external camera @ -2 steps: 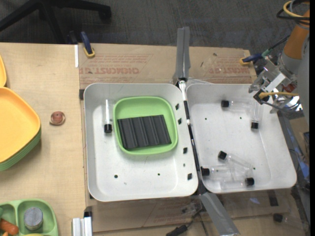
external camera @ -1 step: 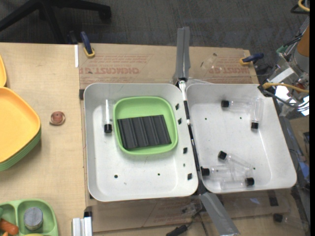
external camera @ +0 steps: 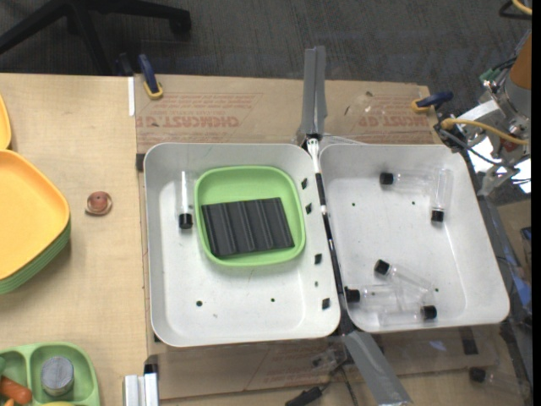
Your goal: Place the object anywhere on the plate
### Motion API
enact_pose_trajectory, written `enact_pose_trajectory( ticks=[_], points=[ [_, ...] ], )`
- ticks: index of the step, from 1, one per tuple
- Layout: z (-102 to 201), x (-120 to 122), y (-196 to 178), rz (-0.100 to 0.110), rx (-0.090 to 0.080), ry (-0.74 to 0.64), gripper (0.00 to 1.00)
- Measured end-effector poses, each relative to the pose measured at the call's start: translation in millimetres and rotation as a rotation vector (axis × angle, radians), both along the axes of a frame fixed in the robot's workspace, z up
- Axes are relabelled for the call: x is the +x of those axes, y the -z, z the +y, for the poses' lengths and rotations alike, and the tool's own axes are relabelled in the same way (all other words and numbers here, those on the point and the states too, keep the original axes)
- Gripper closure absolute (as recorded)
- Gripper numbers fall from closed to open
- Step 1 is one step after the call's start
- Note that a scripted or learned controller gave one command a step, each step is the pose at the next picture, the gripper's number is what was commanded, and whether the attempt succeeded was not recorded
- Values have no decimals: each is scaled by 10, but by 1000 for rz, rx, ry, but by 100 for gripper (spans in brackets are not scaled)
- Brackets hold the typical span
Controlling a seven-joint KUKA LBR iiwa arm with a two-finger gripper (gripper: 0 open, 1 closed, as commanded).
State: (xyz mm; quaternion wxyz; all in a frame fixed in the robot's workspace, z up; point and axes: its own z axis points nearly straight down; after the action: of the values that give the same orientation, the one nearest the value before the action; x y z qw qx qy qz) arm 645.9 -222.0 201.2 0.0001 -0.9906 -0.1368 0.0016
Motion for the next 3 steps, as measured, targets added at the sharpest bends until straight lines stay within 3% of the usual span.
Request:
enact_pose_trajectory(
  ticks=[2, 3],
  points=[
    [91, -69, 34, 2, 1, 69, 0],
    [-5, -370, 25, 1, 1, 62, 0]
  ],
)
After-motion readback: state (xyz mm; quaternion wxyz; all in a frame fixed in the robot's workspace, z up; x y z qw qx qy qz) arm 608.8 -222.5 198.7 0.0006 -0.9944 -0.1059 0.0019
